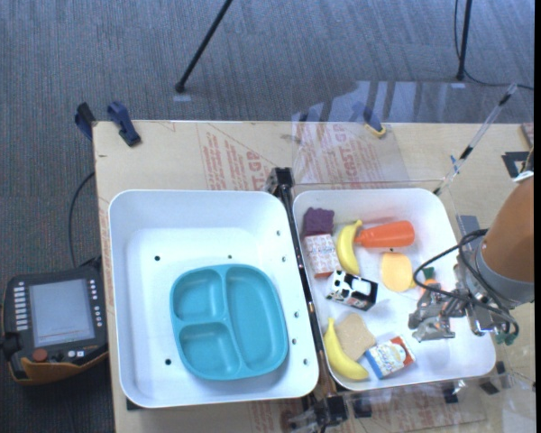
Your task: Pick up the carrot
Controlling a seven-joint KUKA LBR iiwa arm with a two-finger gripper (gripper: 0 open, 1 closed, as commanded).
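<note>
The carrot (386, 234), orange and stubby, lies near the back of the right bin (437, 202), beside a yellow banana (347, 246). My gripper (433, 320) hangs over the right side of that bin, in front of and to the right of the carrot, well apart from it. Nothing shows between its fingertips. The arm comes in from the right edge, with its orange band above the wrist.
The right bin also holds a purple piece (318, 219), a red and white box (320, 254), a yellow disc (398, 273), a black and white toy (353, 289), a bread slice (353, 334), a second banana (338, 354) and a small carton (388, 357). A teal divided plate (227, 319) lies in the left bin (135, 215).
</note>
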